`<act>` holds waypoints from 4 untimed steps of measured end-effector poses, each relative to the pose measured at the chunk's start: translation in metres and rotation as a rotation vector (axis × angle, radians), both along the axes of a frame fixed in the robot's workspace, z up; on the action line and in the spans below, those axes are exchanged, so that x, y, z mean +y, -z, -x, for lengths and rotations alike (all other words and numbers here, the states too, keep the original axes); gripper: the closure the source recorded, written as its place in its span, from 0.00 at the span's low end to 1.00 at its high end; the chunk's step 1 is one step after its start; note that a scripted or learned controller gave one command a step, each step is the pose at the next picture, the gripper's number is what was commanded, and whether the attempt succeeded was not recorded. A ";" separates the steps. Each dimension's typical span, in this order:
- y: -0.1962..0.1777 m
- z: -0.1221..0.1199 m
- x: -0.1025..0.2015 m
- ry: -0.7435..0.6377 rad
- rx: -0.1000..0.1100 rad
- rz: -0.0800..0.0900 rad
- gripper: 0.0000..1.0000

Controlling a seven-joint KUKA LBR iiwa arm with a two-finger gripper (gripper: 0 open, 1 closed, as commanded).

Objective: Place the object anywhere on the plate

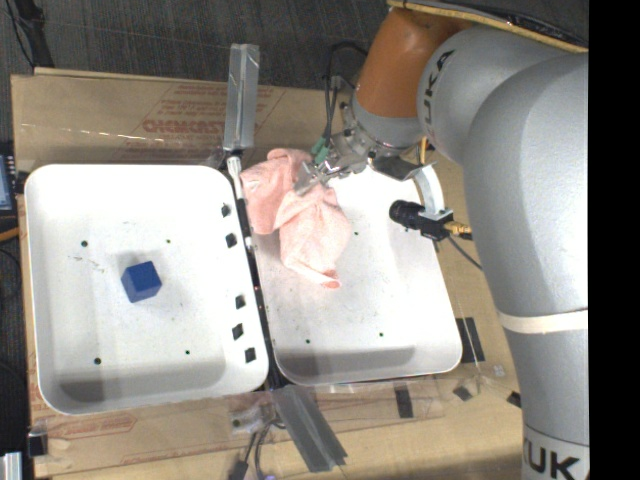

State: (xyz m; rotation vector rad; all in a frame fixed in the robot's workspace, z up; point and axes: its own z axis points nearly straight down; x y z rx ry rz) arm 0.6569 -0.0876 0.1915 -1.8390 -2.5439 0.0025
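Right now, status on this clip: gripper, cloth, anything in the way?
Gripper down on pink cloth at right bin's far edge. Cloth crumpled against the divider. Blue cube alone in left bin.

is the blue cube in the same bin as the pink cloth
No, the blue cube sits in the left bin, the pink cloth in the right bin.

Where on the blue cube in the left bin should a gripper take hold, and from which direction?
Grip the blue cube across two opposite flat side faces, coming straight down from above. It sits alone on the left bin floor, well away from the walls, so probably every side leaves room for the fingers.
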 end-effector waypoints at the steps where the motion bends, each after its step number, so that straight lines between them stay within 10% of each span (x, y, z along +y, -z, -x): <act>1: -0.040 0.000 0.001 -0.008 -0.001 0.000 1.00; 4: -0.038 0.082 0.133 -1.227 0.001 -0.003 1.00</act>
